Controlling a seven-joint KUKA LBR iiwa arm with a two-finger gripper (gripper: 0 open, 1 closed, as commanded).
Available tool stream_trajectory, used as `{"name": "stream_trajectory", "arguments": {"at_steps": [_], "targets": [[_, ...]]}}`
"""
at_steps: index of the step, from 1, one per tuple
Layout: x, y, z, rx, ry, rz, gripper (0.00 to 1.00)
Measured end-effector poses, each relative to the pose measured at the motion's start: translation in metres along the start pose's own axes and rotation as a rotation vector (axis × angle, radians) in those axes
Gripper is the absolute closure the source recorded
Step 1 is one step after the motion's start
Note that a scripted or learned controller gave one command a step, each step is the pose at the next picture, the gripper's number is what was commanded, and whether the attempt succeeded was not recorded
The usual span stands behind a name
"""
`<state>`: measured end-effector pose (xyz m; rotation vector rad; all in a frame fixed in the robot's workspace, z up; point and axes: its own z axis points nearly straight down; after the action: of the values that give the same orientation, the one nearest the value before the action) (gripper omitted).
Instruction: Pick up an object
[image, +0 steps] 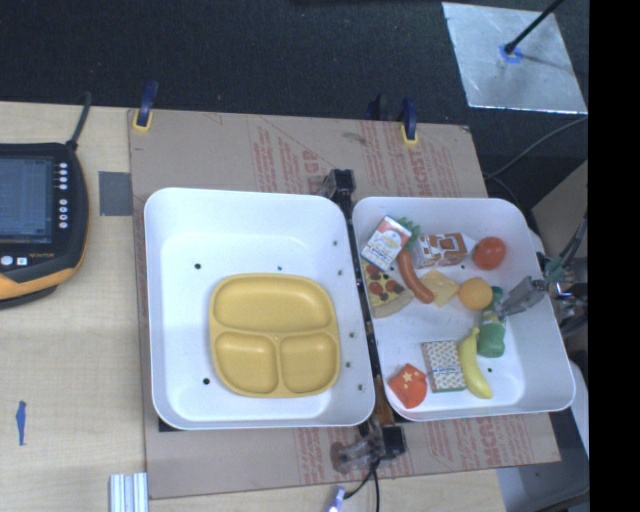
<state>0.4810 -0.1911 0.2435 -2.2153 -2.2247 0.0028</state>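
Observation:
The right white bin (545, 375) holds several toy foods. Among them are a red tomato (489, 252), an orange ball (476, 293), a green pepper (491, 339), a yellow banana (474, 366), a red strawberry (408, 385), a sausage (414, 279), a pizza slice (384, 291) and a small carton (386, 243). My gripper (516, 298) reaches in low over the bin's right rim. Its tip is just right of the orange ball and above the green pepper. I see nothing held in it.
The left white bin (175, 300) holds a yellow divided plate (273, 333). A printed card box (443, 365) lies beside the banana and a brown box (441, 248) near the tomato. A teach pendant (35, 220) sits on the bench at far left.

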Motion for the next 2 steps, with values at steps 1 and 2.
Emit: {"name": "stream_trajectory", "arguments": {"at_steps": [1,2], "targets": [[0.005,0.043,0.061,0.003,0.0,-0.001,0.0],[0.018,0.031,0.135,-0.018,-0.008,-0.001,0.0]]}}
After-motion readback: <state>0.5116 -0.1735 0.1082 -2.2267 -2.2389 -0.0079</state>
